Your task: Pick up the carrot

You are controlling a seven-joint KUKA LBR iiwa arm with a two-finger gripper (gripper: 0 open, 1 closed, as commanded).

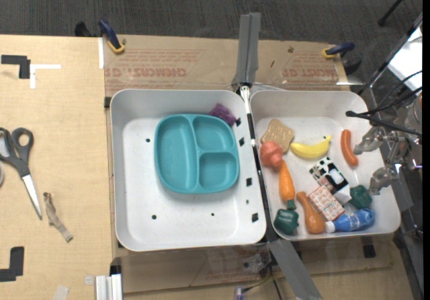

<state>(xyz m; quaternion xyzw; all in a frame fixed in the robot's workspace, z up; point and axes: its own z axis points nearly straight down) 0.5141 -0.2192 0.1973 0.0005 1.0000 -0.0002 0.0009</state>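
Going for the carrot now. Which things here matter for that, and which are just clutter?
For the job:
carrot, in the right bin
end effector, at that bin's right edge

Lying about:
banana
toast slice
red sausage
green pepper
blue bottle
teal divided plate, in the left bin
scissors, on the bench

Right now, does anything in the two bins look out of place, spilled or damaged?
Nothing looks spilled or broken. The right bin is crowded: the carrot lies among other toy food. A purple item sits wedged behind the teal tray in the left bin.
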